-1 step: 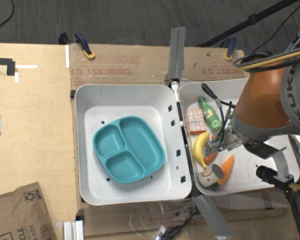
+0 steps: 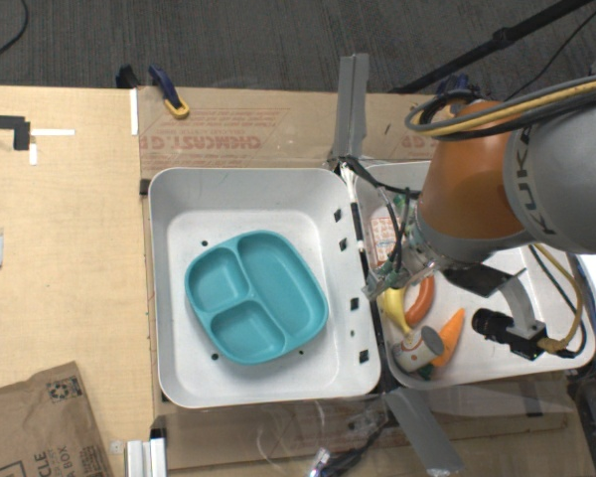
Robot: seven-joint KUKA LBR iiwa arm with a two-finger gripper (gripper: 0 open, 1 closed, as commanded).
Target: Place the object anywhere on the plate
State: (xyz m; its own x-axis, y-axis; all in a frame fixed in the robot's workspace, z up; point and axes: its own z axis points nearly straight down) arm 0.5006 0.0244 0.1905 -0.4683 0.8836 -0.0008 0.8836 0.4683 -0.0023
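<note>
A teal plate (image 2: 256, 296) with three compartments lies flat in the left bin, turned at a slant. In the right bin, near the dividing wall, lie a banana (image 2: 393, 305) and a carrot (image 2: 447, 333), close together

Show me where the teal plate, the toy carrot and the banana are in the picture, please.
teal plate (image 2: 278, 276): camera view, floor of its largest compartment.
toy carrot (image 2: 449, 330): camera view, middle of its orange body.
banana (image 2: 394, 307): camera view, its yellow curve.

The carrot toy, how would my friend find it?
Look in the right white bin, near its front edge just past the arm. The carrot lies beside a yellow banana; it alone is orange, pointed, with a green end.
</note>
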